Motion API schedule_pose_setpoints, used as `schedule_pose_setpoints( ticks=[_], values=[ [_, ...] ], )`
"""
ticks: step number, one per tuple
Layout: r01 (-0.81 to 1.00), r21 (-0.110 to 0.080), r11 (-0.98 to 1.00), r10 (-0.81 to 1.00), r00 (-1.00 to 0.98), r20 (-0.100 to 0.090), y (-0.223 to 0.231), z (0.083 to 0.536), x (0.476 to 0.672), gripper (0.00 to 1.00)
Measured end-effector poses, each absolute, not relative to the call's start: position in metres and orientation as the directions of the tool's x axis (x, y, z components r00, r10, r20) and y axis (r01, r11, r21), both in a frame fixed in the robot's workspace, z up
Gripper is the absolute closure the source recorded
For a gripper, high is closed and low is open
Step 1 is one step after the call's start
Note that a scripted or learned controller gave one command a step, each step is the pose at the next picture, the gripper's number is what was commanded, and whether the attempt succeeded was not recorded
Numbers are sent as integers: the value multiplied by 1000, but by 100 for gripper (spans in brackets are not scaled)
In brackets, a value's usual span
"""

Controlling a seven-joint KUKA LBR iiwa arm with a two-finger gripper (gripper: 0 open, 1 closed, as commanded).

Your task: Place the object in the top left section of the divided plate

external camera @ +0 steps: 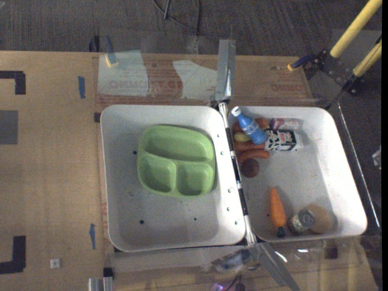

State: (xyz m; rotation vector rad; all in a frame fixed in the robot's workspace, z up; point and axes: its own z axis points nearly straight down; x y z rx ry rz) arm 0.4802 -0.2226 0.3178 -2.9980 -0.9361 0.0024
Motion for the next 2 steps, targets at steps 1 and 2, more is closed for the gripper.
schedule_pose_setpoints(
  ticks=[1,2],
  values=[
    [648,-4,-761,648,761,-1,-223,167,479,100],
    [632,-1,-775,632,775,-1,-221,211,479,100]
  ],
)
